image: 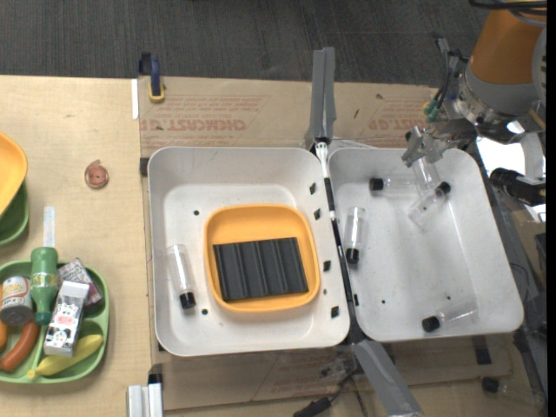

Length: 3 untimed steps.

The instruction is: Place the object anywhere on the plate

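Note:
An orange plate [261, 218] lies in the left bin [165, 233], and a black ridged block [261, 267] rests flat on it. A clear tube with a black cap [181, 276] lies on the bin floor just left of the plate. My gripper [423, 148] hangs over the far edge of the right bin [486, 259], well away from the plate. Right below it lie two clear tubes, one with its black cap at left [376, 183] and another [429, 200] slanted just under the gripper. I see nothing held in the gripper.
The right bin also holds a clear tube [353, 233] by its left wall and one [447, 318] near its front right corner. A green tray of toy food [52, 328] and an orange bowl [9, 176] sit on the bench to the left.

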Each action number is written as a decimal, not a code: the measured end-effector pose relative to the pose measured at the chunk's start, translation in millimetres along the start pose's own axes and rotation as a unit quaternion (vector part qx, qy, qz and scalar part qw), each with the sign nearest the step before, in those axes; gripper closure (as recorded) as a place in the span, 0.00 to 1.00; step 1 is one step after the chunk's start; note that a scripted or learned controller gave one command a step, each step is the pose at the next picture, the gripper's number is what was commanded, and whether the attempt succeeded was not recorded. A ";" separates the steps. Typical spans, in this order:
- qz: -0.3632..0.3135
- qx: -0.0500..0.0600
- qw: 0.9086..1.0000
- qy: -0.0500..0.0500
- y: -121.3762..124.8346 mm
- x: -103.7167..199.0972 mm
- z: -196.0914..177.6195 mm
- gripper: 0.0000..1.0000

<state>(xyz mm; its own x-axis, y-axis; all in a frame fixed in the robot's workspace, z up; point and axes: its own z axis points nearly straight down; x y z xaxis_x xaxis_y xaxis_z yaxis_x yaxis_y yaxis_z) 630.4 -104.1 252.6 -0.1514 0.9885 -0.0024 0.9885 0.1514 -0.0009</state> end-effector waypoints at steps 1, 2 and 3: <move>0.000 0.000 1.000 0.000 0.0 0.1 -0.1 0.00; -0.001 0.000 1.000 -0.001 0.5 -0.1 -8.5 1.00; -0.001 0.000 1.000 -0.001 0.5 0.1 -8.4 0.00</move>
<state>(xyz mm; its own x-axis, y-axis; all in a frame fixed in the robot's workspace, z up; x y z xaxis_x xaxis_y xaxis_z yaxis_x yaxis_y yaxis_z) 631.0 -103.9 261.0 -0.1539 0.9881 -0.0048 0.9881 0.1539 -0.0015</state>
